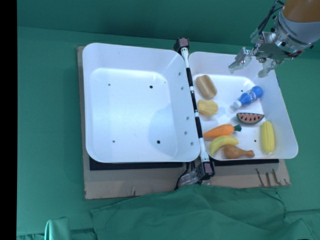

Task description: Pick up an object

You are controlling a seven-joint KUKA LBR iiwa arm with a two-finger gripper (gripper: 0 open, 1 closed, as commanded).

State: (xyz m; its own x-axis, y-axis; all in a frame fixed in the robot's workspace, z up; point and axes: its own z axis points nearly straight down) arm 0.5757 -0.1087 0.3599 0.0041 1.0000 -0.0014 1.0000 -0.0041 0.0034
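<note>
Gripper (253,66) hangs over the far edge of the right shallow white plastic bin (286,121), its two metal fingers spread apart with nothing between them; just below it in that bin lies the small blue-and-white toy bottle (247,97), beside a watermelon slice (250,117)

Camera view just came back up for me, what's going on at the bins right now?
The gripper hangs open above the back of the right bin, holding nothing. All the toy food lies in that bin: a bread roll, a blue bottle, a corn piece, a watermelon slice, a carrot, a corn cob, a banana and a chicken leg. Nothing picked yet.
</note>
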